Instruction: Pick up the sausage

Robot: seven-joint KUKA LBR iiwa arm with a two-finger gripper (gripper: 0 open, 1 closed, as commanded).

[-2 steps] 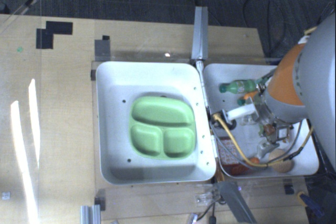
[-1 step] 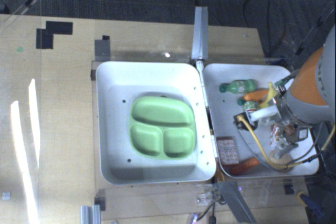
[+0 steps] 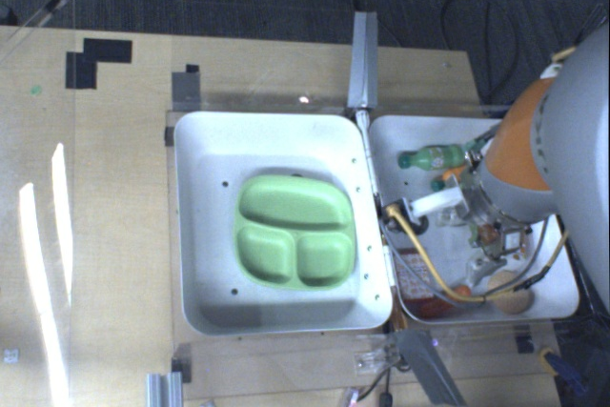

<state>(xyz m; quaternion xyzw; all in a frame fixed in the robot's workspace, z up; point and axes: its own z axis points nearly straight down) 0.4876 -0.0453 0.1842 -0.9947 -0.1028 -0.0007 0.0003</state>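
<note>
My tool (image 3: 488,254) hangs over the cluttered right bin (image 3: 570,300); its opening I cannot tell, so I may snag the green bottle (image 3: 434,156) instead.

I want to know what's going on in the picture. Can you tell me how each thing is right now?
Green tray: lying flat in the left bin, its three sections hold nothing.
Green bottle: lying on its side at the far end of the right bin.
Arm: reaching down into the right bin.
Gripper: low in the right bin, too blurry to tell more.
Sausage: the dark reddish thing, probably, lying at the near edge of the right bin.
</note>
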